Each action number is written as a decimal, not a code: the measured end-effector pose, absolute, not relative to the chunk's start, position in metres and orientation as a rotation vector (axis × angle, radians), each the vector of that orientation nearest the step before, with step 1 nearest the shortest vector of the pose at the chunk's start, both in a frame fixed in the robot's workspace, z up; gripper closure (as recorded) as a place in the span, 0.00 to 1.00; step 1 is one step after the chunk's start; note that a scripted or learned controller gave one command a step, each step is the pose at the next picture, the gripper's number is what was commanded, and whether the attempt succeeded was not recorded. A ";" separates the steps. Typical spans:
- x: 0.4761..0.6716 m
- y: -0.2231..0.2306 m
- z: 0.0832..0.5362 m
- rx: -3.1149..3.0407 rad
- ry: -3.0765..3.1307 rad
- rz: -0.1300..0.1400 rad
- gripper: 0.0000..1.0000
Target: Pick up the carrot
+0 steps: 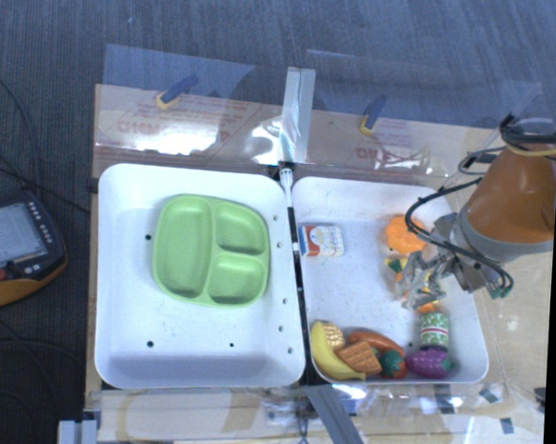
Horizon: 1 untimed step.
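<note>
Camera view: the gripper (423, 277) sits at 3 o'clock in the right bin (349, 296), its tip lost in a blur of small toys, so its grip cannot be told. The carrot (376, 342) lies at 6 o'clock, between a banana (329, 351) and grapes (429, 363).

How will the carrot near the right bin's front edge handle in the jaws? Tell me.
The carrot looks like a moulded toy, so probably stiff and light. Its tapered, rounded body may slip or roll. It lies touching the banana and other toy food, so neighbours will likely shift if it is pushed.
</note>
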State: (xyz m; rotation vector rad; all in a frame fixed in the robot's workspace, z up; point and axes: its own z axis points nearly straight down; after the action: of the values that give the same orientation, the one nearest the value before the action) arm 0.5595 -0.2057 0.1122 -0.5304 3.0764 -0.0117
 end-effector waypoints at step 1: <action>0.568 -0.157 0.181 -0.149 3.130 0.000 1.00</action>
State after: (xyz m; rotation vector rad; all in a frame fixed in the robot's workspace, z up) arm 0.5681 -0.1568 0.1809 -0.1485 3.1305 -0.0001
